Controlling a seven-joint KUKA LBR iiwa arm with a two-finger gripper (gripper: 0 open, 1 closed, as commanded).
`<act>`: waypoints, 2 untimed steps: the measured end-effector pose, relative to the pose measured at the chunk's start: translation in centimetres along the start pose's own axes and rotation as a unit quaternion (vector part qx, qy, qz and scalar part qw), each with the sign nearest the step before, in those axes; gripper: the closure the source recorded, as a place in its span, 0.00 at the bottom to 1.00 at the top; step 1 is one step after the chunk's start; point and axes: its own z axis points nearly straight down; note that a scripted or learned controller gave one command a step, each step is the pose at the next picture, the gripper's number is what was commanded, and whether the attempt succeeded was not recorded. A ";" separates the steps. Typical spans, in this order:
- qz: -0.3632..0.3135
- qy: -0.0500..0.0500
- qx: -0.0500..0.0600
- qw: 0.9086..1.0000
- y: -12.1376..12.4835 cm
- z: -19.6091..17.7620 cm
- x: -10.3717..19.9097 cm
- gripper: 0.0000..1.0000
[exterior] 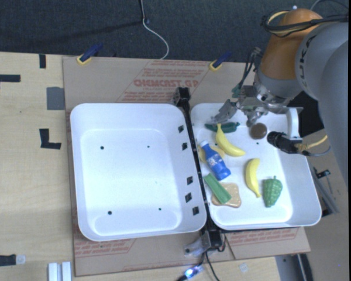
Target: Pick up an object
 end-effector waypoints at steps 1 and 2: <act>0.002 -0.004 -0.008 1.000 -4.0 8.6 0.0 0.00; 0.001 -0.001 -0.003 1.000 -4.2 7.9 0.2 1.00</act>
